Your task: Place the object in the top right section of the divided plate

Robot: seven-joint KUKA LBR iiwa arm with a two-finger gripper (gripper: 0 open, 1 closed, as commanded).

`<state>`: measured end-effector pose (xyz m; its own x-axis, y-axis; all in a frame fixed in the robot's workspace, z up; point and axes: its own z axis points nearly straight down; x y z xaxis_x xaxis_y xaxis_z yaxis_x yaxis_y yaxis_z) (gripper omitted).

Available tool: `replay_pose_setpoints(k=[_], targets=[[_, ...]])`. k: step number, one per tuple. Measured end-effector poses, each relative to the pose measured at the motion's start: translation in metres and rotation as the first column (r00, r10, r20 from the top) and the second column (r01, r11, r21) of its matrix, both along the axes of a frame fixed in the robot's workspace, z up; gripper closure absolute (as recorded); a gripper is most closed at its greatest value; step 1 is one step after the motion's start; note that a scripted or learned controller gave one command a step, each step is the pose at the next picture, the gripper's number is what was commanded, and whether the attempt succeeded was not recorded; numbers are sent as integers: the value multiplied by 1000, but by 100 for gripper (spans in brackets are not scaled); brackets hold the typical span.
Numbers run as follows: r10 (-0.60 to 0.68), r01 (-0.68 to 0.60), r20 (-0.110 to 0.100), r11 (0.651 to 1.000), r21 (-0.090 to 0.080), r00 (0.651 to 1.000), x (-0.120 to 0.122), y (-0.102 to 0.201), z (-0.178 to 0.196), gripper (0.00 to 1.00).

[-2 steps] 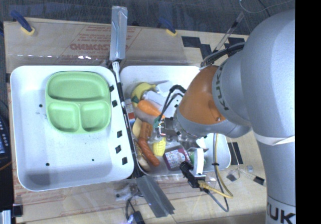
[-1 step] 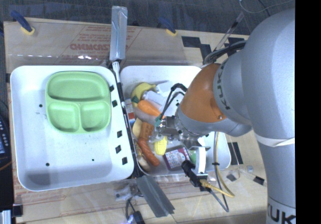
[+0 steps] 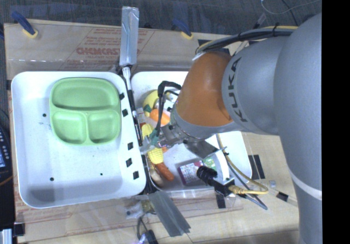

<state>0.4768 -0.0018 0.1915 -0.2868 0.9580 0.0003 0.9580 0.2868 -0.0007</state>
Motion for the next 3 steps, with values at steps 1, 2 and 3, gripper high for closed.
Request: replay_pose_setpoints(k=[1, 2, 3], targets=[[-185, 185, -2, 983, -1, 983, -1, 94, -1, 100], [-204, 204, -7, 979, -2, 979, 28, 215, -102, 100], [-194, 194, -7, 981, -5, 981, -3, 215, -102, 100]])
